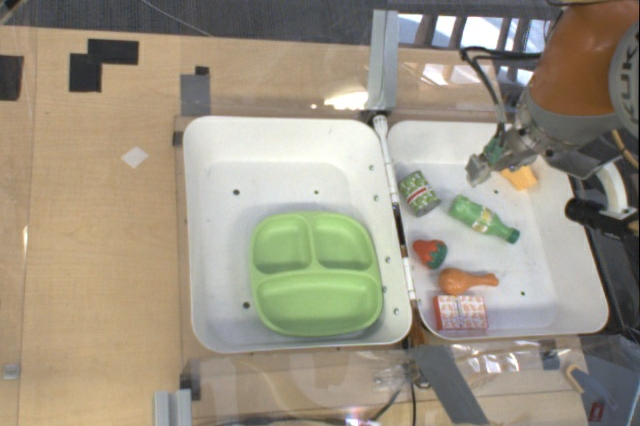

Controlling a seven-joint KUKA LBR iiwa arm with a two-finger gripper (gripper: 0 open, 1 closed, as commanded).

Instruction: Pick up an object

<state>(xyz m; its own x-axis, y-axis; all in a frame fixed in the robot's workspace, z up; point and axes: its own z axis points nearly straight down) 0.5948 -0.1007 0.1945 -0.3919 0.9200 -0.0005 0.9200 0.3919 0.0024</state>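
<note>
Approach is the step in hand: the end effector (487, 162) hangs in the right bin (580, 314), just beside the yellow piece (521, 178). How wide it stands I cannot tell. Next it must drop squarely over that piece, clear of the green bottle (483, 218).

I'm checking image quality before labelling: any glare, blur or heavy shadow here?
Camera view: bright glare on the bench above the bins; the gripper looks slightly soft; the green plate and green bottle are sharp, under even light with faint shadows.
</note>
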